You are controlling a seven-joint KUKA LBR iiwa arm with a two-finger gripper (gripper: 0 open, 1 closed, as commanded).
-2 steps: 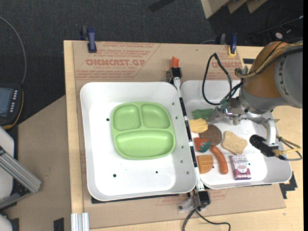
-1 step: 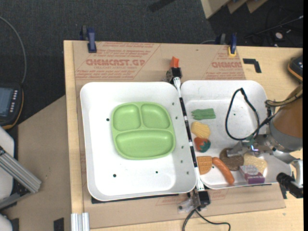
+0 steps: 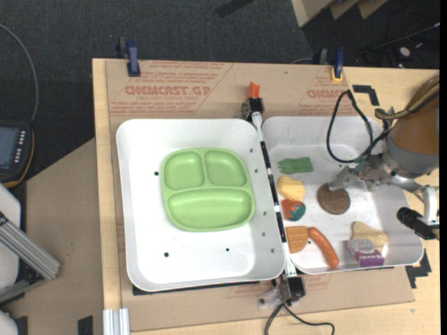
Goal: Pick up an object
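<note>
My gripper [image 3: 349,179] sits low in the right bin [image 3: 318,135], near its middle, just above and to the right of a brown round disc [image 3: 334,199]. The metal end nearly meets the disc's upper edge; whether it touches, I cannot tell. Whether the pincer stands apart or together, I cannot tell either: its tip is too small and blurred at this slant. Nothing shows between it.

My arm [image 3: 418,142] enters from the right, orange band above the wrist, black cable [image 3: 342,121] looping over the bin's far half.

Contents of the right bin, working outward from the disc:
- yellow corn-like piece [image 3: 292,188], left of the disc
- red, green and blue round item [image 3: 294,209], just below the yellow piece
- green flat piece [image 3: 296,165], nearer the far wall
- orange waffle-like square [image 3: 297,238], at the near left corner
- orange-red sausage [image 3: 325,246], beside the square
- tan bread-like piece [image 3: 370,235] lying on a purple block [image 3: 368,257], near right corner

The left bin [image 3: 140,208] holds a green divided plate [image 3: 207,189], lying flat, three compartments.
</note>
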